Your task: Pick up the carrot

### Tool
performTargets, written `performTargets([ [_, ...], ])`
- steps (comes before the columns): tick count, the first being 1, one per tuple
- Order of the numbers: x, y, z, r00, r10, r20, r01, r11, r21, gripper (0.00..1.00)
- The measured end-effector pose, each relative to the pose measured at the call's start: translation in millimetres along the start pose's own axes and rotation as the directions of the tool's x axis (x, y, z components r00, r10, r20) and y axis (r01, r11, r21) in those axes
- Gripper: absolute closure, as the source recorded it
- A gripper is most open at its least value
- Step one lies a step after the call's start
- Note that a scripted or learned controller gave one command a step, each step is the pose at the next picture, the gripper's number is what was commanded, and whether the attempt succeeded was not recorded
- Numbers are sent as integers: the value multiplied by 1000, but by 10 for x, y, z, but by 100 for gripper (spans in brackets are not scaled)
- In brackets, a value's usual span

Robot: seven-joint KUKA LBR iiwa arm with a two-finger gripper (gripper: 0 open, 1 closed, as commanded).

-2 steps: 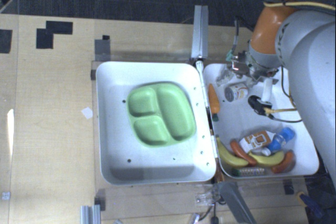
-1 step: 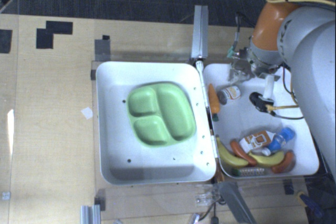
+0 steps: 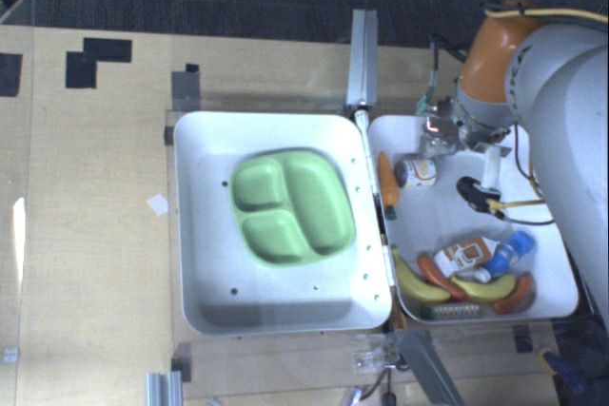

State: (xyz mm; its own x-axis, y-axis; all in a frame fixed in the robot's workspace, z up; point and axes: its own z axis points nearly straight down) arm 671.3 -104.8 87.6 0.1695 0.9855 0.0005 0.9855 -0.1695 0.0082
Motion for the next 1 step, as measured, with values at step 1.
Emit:
performTargets([
  [1,-125,-475,-426,991,-134,-1,134,991,4,100],
])
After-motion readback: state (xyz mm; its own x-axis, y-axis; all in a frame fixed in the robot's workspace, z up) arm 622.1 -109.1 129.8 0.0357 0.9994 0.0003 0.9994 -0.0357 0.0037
